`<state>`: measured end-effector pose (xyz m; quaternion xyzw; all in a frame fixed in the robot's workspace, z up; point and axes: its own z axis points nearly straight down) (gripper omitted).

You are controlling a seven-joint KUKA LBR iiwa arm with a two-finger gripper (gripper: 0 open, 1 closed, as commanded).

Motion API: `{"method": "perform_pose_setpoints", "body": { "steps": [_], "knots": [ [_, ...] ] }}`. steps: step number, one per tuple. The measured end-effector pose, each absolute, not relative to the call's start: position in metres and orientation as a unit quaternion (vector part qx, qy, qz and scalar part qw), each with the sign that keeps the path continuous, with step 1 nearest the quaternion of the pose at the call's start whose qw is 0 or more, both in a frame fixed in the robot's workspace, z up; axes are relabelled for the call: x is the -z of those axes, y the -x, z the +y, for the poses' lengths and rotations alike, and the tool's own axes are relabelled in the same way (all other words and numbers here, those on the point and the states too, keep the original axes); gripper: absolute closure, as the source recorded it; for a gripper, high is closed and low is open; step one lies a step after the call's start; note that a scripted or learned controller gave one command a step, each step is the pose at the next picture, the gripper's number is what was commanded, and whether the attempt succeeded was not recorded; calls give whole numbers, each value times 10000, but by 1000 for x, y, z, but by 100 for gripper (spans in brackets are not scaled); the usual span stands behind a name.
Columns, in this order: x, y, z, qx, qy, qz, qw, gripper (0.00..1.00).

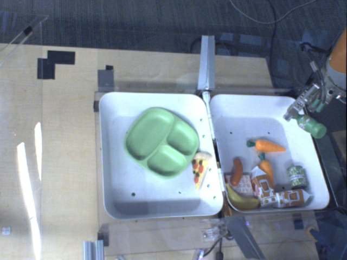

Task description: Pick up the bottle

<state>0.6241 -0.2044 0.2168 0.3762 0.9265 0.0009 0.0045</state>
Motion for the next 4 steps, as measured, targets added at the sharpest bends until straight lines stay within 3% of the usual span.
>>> {"method": "perform_pose_setpoints", "body": {
  "steps": [1,2,3,4],
  "knots": [
    [-268,-659,-204,-10,-4009,9161,55,100],
    [-91,-611,-205,-13,-3953,9185,51,100],
    [-105,-615,-204,-27,-3943,9189,105,100],
    [-282,-661,-157,-17,-4180,9084,58,100]
  ]
}}
